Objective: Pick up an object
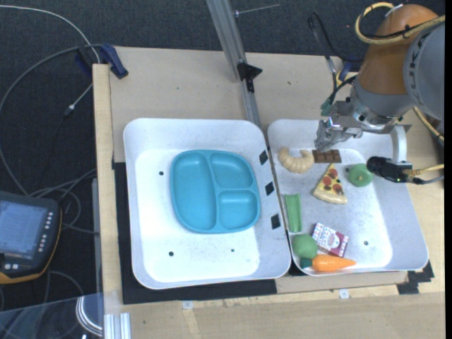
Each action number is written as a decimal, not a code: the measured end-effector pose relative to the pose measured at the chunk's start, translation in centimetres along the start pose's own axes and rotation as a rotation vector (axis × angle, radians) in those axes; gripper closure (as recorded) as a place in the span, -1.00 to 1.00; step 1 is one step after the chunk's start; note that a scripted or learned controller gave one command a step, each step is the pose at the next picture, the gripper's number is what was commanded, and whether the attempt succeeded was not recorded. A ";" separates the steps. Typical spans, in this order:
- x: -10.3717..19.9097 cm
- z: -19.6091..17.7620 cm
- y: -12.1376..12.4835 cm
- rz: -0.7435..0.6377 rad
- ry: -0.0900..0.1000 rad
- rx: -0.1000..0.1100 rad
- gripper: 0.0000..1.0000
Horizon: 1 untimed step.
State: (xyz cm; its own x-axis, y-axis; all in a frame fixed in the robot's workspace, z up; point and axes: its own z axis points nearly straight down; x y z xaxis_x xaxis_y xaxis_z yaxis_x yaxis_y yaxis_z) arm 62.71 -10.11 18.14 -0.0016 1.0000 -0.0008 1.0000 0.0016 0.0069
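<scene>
The gripper (327, 145) hangs over a small, flat, brown bar (328, 157) beside a tan croissant (295, 160); I cannot tell how its jaws stand.

A single fixed camera looks down at a slant from above the bench (176, 83), taking in both white bins (141, 189).

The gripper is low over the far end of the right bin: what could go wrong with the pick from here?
The gripper hangs by a small brown chocolate bar lying flat against a beige croissant; closing might nudge both and catch neither. The bar is thin, so it may slip out. The white right bin's far rim is close, and the gripper may hit it.
</scene>
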 end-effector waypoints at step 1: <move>-0.2 -6.5 0.2 0.000 0.000 -0.002 1.00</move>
State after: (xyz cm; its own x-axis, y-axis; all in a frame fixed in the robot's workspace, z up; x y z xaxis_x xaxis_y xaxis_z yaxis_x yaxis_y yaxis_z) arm 62.82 -10.25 24.66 -0.0014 1.0000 -0.0012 1.0000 0.0014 0.0087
